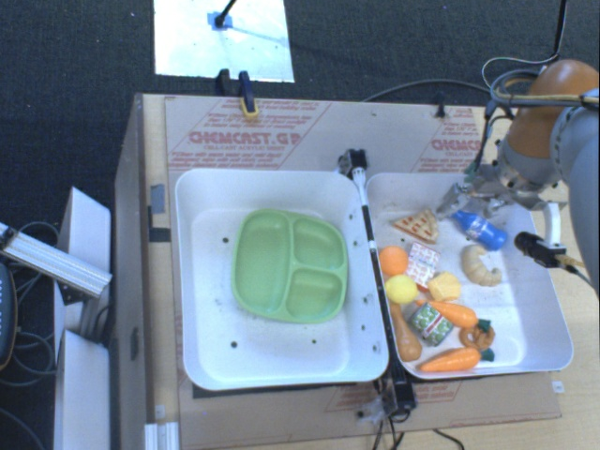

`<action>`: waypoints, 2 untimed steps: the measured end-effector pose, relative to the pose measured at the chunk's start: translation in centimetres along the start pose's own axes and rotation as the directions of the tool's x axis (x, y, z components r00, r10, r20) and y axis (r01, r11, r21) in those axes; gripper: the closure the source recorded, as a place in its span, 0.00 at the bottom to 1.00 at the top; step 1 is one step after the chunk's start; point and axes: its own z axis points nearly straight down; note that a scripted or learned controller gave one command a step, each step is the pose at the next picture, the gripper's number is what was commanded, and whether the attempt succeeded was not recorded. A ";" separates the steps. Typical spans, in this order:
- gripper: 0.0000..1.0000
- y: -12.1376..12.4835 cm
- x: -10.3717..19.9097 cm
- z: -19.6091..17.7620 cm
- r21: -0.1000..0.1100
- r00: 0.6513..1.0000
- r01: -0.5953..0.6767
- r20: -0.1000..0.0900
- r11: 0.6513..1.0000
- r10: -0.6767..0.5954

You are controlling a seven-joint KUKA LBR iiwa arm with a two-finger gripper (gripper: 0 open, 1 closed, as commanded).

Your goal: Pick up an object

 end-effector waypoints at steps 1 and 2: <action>1.00 0.1 0.0 -1.2 -0.004 1.000 0.004 0.002 1.000 -0.004; 1.00 0.1 1.6 -9.2 -0.004 1.000 0.001 0.000 1.000 -0.001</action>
